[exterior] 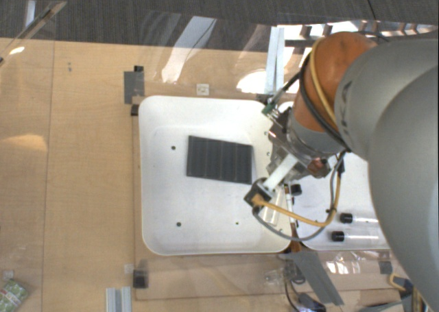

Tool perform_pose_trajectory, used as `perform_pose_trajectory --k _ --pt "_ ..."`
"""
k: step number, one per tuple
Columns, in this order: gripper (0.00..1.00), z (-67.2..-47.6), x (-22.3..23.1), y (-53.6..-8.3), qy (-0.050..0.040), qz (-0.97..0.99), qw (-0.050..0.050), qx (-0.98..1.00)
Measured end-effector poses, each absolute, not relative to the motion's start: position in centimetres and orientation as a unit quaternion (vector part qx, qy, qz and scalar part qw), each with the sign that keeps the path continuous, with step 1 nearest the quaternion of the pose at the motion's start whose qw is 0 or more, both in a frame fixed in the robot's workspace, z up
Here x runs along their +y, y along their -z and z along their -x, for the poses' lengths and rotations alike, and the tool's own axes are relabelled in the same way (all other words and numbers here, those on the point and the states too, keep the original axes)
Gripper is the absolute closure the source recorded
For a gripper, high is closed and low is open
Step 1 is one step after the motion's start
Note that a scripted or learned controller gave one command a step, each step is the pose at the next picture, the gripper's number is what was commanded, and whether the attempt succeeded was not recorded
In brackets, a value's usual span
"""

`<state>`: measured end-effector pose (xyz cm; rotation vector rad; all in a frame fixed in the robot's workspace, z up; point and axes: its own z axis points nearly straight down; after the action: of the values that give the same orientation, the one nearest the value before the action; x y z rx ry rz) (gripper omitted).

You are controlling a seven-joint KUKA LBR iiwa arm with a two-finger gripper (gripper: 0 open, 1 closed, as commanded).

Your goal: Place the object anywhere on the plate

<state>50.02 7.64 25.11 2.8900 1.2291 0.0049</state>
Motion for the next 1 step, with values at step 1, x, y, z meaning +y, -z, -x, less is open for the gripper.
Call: perform_pose_trajectory --k 1 --pt "1.00 -50.16 6.90 -25.80 -0.0009 -0.962 0.000 0.272"
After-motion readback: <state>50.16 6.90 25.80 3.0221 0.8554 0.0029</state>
